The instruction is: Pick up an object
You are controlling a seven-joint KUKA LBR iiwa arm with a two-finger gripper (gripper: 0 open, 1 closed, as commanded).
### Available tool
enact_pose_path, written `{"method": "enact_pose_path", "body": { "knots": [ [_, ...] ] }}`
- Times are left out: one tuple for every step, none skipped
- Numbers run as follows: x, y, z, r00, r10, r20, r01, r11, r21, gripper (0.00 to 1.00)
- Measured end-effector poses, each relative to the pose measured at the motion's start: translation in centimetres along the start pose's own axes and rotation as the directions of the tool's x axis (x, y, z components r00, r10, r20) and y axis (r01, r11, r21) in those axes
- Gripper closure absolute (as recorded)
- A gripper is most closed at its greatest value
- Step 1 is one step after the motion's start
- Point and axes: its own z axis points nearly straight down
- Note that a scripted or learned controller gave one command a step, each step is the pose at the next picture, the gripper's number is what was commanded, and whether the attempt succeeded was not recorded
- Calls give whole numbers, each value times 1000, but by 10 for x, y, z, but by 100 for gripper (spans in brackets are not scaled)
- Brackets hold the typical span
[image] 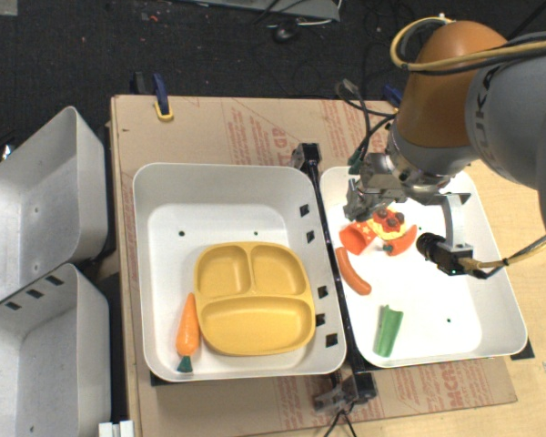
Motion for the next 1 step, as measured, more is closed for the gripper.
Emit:
{"method": "enact_pose_path", "body": {
  "knots": [
    [65, -1, 4, 1000, -1, -1, 1, 1000, 0, 100]
  ]
}}
